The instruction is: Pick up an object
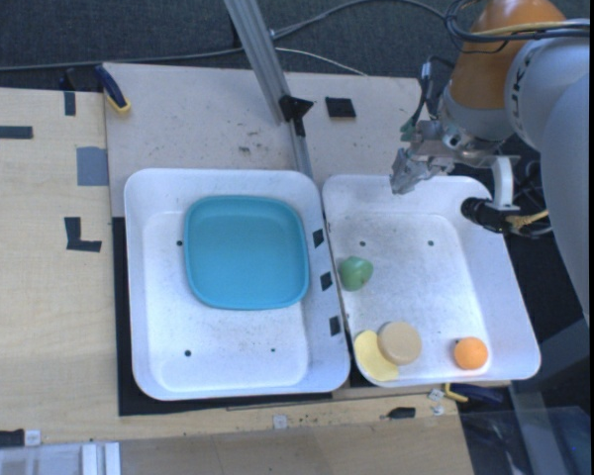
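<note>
The right bin (495, 265) holds a small green round object (355, 272) by its left wall. A tan disc (400, 342) lies on a yellow piece (372, 358) at the front left corner. A small orange ball (470, 353) rests near the front right. My gripper (408, 178) hangs over the far edge of the right bin, well away from all of them. Nothing shows between its fingers.
The left bin (158, 295) holds a blue square plate (246, 250). A grey metal pole (267, 62) slants up from between the bins. Black cables (495, 214) hang at the right bin's far right corner. Tape marks dot the bench on the left.
</note>
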{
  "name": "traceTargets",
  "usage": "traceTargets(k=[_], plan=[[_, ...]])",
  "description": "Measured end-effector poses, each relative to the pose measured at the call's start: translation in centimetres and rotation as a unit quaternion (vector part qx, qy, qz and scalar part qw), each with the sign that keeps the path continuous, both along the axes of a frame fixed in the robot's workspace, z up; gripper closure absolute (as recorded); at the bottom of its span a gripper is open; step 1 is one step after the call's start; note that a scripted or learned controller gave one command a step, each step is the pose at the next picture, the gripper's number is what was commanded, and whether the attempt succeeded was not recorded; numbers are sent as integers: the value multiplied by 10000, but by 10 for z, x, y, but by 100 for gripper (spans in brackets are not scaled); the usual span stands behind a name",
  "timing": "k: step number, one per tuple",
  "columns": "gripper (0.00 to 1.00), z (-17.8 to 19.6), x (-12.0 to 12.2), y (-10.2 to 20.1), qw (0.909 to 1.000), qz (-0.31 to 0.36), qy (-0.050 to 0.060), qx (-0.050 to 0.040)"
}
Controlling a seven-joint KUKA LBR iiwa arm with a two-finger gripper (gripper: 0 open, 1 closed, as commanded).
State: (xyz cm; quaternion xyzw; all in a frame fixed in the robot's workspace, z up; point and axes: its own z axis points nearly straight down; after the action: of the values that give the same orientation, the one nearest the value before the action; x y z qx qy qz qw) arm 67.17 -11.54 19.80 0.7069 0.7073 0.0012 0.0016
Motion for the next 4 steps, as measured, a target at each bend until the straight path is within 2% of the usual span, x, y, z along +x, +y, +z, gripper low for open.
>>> traceTargets(k=[1, 3, 4], plan=[[100, 42, 0, 0, 10000, 1, 6, 1], [100, 37, -30, 81, 10000, 12, 20, 7], [100, 46, -50, 130, 10000, 19, 18, 9]])
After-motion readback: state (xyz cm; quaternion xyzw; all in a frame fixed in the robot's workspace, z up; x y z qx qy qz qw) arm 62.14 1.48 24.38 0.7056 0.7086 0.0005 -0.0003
